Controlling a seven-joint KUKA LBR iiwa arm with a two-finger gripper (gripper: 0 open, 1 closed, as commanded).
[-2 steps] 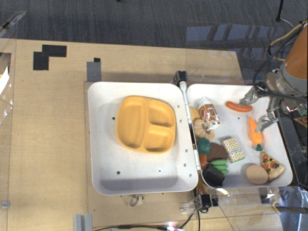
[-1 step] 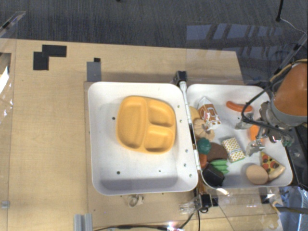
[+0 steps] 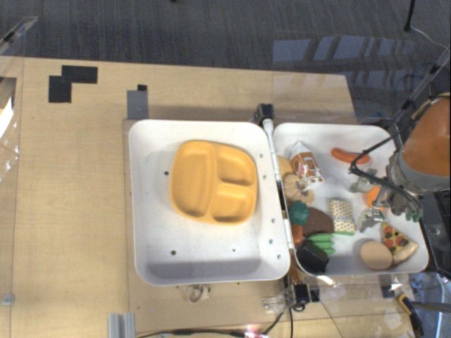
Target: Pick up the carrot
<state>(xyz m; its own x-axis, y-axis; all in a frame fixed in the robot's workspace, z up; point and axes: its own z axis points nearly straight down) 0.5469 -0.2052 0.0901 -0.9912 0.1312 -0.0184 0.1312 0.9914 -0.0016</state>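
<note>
Left bin [image 3: 141,210]: one yellow divided plate [image 3: 213,180], three compartments, lying flat near the middle.

Right bin [image 3: 366,128]: a mixed lot of toy food.
- Carrot [image 3: 344,155]: orange, lying flat toward the far side, apart from my gripper.
- Small printed carton [image 3: 306,167]: left of the carrot, tilted.
- Checked packet [image 3: 342,216]: middle of the bin.
- Brown round piece [image 3: 318,222]: just left of the packet.
- Green leafy piece [image 3: 320,241]: near side, beside a black ladle [image 3: 311,257] at the near left corner.
- Egg [image 3: 375,255]: near right.
- Pizza slice [image 3: 398,242]: touching the egg's right side.

My arm [image 3: 431,146]: enters from the right, orange band above the wrist. My gripper [image 3: 372,204]: over the right part of the right bin, near and right of the carrot. A small orange bit [image 3: 373,193] shows beside my fingers, but I cannot tell what it is, nor whether my fingers are wide or narrow.
</note>
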